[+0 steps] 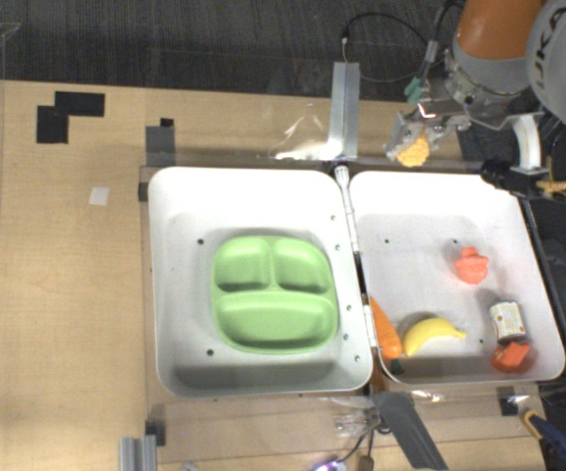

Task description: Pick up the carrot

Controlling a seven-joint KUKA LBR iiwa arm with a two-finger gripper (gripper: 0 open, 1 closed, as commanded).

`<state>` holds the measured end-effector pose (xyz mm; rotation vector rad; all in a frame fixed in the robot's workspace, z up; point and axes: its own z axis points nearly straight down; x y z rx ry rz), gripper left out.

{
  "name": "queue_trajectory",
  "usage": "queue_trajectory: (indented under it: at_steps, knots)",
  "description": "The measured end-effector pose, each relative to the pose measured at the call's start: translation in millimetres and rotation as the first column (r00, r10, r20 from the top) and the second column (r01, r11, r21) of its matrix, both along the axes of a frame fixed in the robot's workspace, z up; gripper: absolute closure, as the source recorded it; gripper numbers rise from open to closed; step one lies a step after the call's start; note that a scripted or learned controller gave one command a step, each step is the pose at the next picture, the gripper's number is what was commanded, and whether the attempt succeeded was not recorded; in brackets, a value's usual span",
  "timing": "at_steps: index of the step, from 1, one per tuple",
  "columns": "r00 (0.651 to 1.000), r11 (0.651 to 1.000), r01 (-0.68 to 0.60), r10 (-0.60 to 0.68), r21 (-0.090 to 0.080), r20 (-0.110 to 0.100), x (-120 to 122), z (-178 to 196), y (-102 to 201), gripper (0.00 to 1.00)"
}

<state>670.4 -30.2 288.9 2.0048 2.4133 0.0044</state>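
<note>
The carrot [385, 330] is a small orange cone lying against the left wall of the right bin [430, 204], near its front corner, right beside a yellow banana [433, 335]. My gripper [415, 143] hangs far from it, over the back rim of the right bin. A small yellow object [413, 152] sits between its fingertips. The grey wrist with the orange band rises behind it at the top right.
Also in the right bin are a pink-red toy [471, 265], a small can [506, 322] and an orange-red item [511, 356] at the front right corner. The left bin [180, 224] holds a green divided plate [273, 292].
</note>
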Motion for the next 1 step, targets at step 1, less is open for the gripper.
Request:
queue_trajectory:
  at_steps: [1]
  knots:
    - [1.000, 1.000, 0.024, -0.024, 0.000, -0.003, -0.4, -56.6, -78.1, 1.00]
